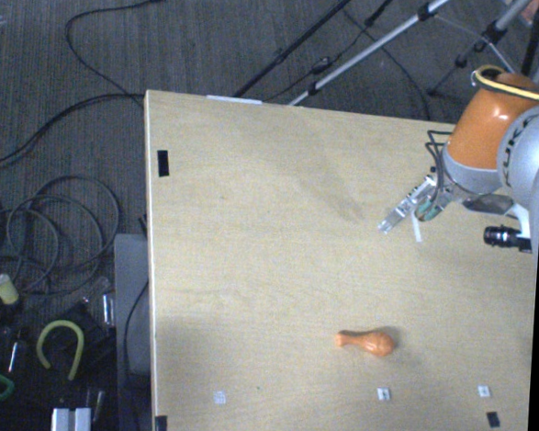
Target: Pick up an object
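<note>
Gripper [406, 216] hangs over the bench [248, 255] at about two o'clock from the middle of the camera view, well above the wooden top and pointing down toward eight o'clock. It is small and blurred, so we cannot tell whether it is released or clenched. Behind it, at two o'clock, we see the arm [521, 172], grey, with its orange band [483, 128] bulging above the wrist.

We find the task's thing, an orange gourd [367, 342], lying flat on the bench at about five o'clock from the middle. Its thick end points to three o'clock and its thin neck to nine. It lies at roughly seven o'clock from the gripper and well apart from it, touching nothing else.

Near the gourd, at five o'clock, sits a small white tag [383, 393]; another [484, 392] lies farther toward three o'clock. A black mark [163, 163] sits near the bench's nine o'clock edge.

Off the bench, at nine o'clock, we see cables [47, 231] looped on the grey floor, and stand legs [383, 34] at twelve.
</note>
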Tool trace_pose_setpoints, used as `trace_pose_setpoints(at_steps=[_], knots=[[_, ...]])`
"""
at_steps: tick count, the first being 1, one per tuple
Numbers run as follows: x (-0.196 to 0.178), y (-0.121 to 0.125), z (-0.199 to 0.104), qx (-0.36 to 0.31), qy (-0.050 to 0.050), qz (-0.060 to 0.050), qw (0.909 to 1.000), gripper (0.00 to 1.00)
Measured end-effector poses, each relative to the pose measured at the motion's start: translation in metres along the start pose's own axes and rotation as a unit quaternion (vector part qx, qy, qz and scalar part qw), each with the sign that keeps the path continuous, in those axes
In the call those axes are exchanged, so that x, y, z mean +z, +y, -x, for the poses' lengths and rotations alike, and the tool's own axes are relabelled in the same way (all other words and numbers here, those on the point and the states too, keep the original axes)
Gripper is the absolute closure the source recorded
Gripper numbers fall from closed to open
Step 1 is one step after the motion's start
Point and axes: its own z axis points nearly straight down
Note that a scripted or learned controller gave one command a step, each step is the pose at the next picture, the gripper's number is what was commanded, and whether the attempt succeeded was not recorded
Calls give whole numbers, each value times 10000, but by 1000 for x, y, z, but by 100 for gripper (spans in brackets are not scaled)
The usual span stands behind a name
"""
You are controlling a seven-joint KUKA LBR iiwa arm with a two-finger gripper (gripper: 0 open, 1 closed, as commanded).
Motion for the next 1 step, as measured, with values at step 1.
trace_pose_setpoints(at_steps=[1], knots=[[-72,30,-33,768,33,7,9970,100]])
